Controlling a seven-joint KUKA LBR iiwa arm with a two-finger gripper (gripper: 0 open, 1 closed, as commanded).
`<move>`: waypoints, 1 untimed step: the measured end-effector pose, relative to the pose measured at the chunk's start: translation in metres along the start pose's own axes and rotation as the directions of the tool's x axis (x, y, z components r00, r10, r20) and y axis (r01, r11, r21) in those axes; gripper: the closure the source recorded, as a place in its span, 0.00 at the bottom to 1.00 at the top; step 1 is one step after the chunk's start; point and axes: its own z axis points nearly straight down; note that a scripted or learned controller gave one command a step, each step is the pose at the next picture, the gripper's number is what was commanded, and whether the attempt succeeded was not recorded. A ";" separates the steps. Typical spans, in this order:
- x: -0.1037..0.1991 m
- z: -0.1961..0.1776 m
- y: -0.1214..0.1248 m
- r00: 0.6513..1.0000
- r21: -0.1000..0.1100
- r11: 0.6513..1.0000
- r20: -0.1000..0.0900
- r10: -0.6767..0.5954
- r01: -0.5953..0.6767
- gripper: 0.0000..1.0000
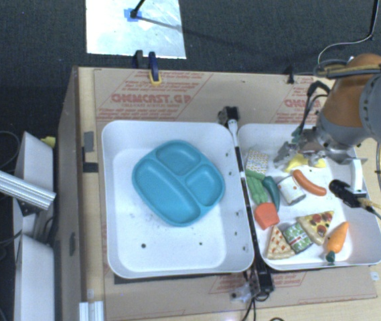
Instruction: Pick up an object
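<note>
From above, the grey arm with its orange band reaches in from the right, its two-finger gripper (296, 150) low over the upper part of the right white bin (377, 243), just beside a yellow toy piece (299, 161); whether it grips anything cannot be told. Below lie a red sausage (309, 182), pizza slices (317, 225), an orange carrot (337, 237) and a green vegetable (258, 186), while the left white bin (120, 246) holds a blue divided plastic plate (178, 181).

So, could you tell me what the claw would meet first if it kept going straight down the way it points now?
Probably the yellow toy lying just under the claw near the back of the right bin. Depth is hard to judge from this slanted view, so it might instead reach the bin floor beside it.
</note>
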 end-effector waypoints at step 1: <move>0.000 -0.011 0.001 1.000 -0.002 1.000 0.000 -0.001 0.001 1.00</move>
